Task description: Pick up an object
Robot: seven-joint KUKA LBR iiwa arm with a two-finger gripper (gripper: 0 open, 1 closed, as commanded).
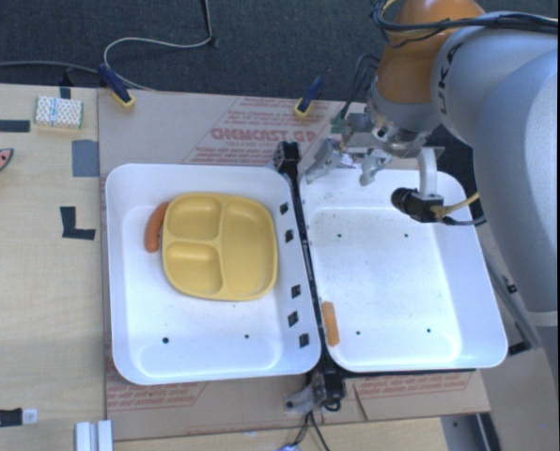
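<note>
My gripper (348, 161) is hanging over the upper left corner of the right bin (468, 346), near the top centre of the frame, and I cannot tell how it is set, because the wrist is blocking my view of it. Nothing is showing in its grasp.

The things I could pick are lying well away from it. A yellow divided plate (220, 245) is sitting in the left bin (205, 355), toward the left centre of the frame, with an orange sausage-shaped piece (152, 229) touching its left edge. A second small orange piece (330, 323) is lying in the right bin against its left wall, in the lower middle of the frame, well below my gripper.

Both bins are resting side by side on a brown cardboard sheet (242, 134) laid over a pale wooden bench (36, 299). Dark carpet (261, 17) is running across the top of the frame, with a cable (158, 45) trailing over it. Two blue-and-yellow clamps (116, 83) are gripping the cardboard's upper edge.

Red printing on the cardboard is reading something like "CHEMCAST"; I cannot make out the smaller lines. A small patterned block (58, 112) is sitting at the upper left.
</note>
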